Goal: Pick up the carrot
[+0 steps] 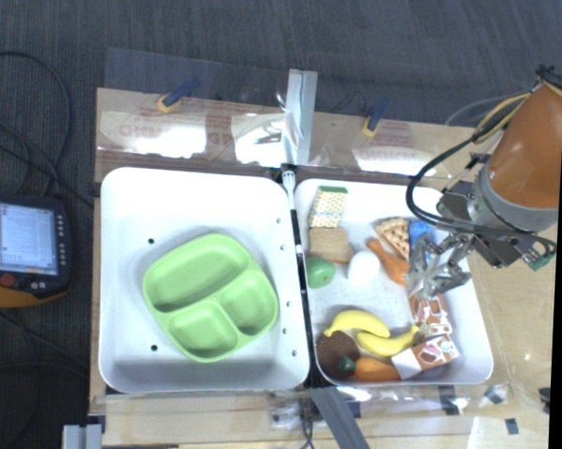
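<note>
Currently claw (432, 274) hovers just right of carrot (392, 263) in right bin (478, 318); can't tell its finger state, likely lining up.

The carrot (392, 262) lies partly hidden beneath the gripper (435, 274), at about three o'clock in the right bin (476, 356); the arm (529, 157) is cut off by the right edge

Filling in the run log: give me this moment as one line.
arm: over right bin | gripper: beside carrot, grasp unclear | green tray: left bin | task: not done
</note>
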### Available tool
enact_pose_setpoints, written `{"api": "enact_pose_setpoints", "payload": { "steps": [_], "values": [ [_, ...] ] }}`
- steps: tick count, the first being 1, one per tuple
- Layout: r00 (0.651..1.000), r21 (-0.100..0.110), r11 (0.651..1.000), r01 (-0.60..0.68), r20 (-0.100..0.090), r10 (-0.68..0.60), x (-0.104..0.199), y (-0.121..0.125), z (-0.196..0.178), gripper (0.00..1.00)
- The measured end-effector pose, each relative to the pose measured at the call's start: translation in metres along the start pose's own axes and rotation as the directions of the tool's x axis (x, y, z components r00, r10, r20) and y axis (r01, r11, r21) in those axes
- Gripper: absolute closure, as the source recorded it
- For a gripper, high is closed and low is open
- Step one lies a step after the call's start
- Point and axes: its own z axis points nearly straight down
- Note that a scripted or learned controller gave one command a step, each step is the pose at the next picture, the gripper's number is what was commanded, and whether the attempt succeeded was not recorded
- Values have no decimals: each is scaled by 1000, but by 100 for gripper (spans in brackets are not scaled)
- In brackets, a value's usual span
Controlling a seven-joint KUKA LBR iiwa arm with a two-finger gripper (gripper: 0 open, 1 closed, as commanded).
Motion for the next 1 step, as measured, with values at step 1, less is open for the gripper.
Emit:
{"api": "enact_pose_setpoints", "payload": {
  "steps": [1],
  "values": [
    [983,-11,983,-184,-11,184,16,-26,154,100]
  ]
}}
